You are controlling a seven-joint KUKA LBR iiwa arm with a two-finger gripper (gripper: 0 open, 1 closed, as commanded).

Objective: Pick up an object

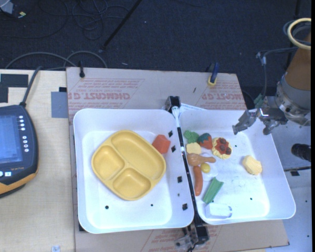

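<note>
My gripper (252,129) hangs over the back right part of the right bin (275,206), its two fingers spread open with nothing between them. Several small toy foods lie below and to its left. A round pizza-like piece (221,147) is nearest, and a yellow lump (252,165) lies just in front of the gripper. Further left are a green leafy piece (191,136), a red-orange piece (205,139), an orange sausage shape (198,180) and a green bar (212,189). A clear white item (219,210) rests at the bin's front.
The left bin (89,209) holds a yellow divided plate (128,164) and a red wedge (160,143) beside the divider. A tablet-like pendant (8,146) lies on the bench at far left. Cables run across the dark floor behind.
</note>
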